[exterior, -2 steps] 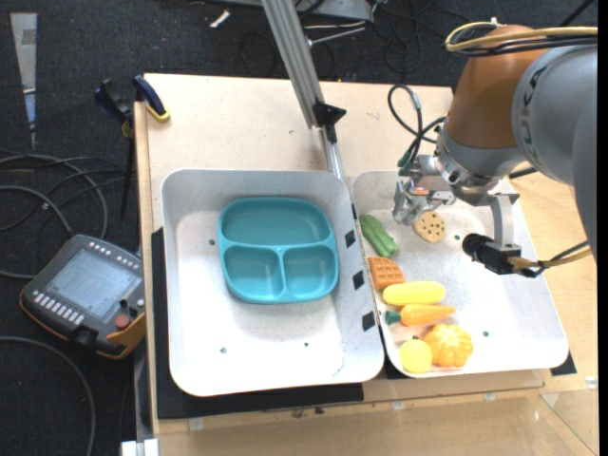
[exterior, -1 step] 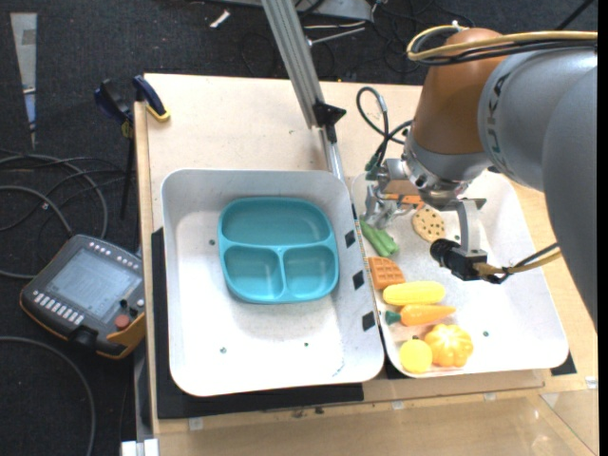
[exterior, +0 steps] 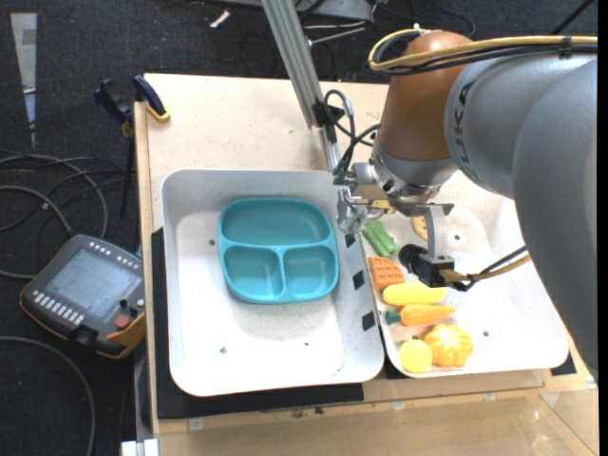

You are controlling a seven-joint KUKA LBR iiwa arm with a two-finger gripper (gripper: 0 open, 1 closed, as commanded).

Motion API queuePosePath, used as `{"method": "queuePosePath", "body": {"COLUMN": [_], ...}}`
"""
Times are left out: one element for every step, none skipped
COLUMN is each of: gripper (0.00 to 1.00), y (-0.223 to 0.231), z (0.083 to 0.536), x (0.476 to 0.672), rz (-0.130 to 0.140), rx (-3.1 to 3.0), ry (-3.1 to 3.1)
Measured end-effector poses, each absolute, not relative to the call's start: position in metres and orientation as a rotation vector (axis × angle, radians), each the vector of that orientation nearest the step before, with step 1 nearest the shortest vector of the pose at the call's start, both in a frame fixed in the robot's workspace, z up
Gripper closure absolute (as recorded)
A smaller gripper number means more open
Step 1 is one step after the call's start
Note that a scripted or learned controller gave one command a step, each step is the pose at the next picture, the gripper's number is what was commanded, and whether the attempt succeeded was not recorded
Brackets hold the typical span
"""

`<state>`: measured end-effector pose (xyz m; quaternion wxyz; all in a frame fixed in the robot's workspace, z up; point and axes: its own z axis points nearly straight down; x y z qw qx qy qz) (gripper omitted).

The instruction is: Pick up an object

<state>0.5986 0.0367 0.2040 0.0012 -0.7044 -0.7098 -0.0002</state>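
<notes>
My gripper (exterior: 350, 217) hangs low over the wall between the two bins, at the left edge of the right bin (exterior: 532, 283). Just to its right lies a green toy vegetable (exterior: 380, 237). Nearer the front from there sit an orange waffle-like piece (exterior: 386, 272), a yellow banana-shaped piece (exterior: 414, 294), a small carrot (exterior: 424, 314), a yellow lemon (exterior: 415, 354) and an orange pepper (exterior: 450, 343). A tan round piece (exterior: 419, 225) peeks out beside the wrist. I see nothing held in the gripper.
The left bin (exterior: 190, 283) holds a teal divided plate (exterior: 278, 249) near its middle. The arm's large grey body covers the right bin's back and right side. A slanted metal rod (exterior: 296, 55) crosses the bench behind the bins.
</notes>
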Motion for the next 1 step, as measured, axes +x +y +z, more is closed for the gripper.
{"method": "queuePosePath", "body": {"gripper": [1.00], "y": [0.0921], "z": [0.2232], "x": [0.5905], "rz": [-0.005], "rx": [-2.210], "ry": [-2.231]}}
